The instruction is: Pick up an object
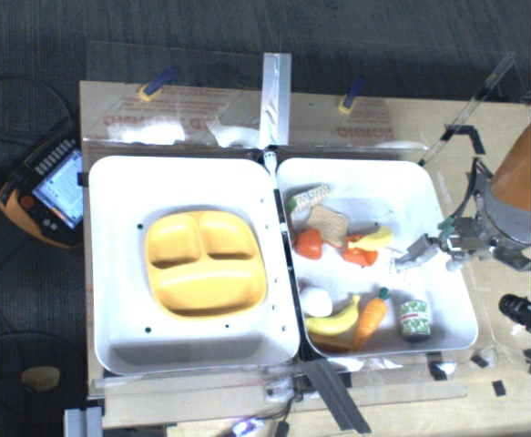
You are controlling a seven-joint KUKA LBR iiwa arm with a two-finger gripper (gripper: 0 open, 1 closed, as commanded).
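Gripper [411,255]: over the right side of the right bin [447,209], reaching in from the right; fingers small and blurred, so I cannot tell how far apart they stand, and nothing shows between them.
Arm: grey wrist with orange band [518,171] just right of the gripper, at the bin's right rim.
Nearest objects: yellow piece [374,238] and red-orange piece [361,256], just left of the gripper tip, touching each other; not touched by the gripper.
Further left: slice of bread [330,226], with a red tomato-like item [309,243] beside its lower left edge.
Left and above: pale printed packet [309,196] near the bin's upper left corner.
Below the gripper: small green-labelled can [414,318], near, standing apart from the rest.
Below and left: carrot [370,318], tilted, lying against a banana [333,319]; a white egg-like item [316,301] touches the banana's upper left.
In the way: nothing lies between the gripper tip and the yellow and red-orange pieces; bare bin floor under the gripper.
Far left: left bin [110,244] holding a yellow divided tray [206,262], well apart from the gripper.
Off the bench, far left: orange-edged handheld unit [51,189] with cables on the dark floor.
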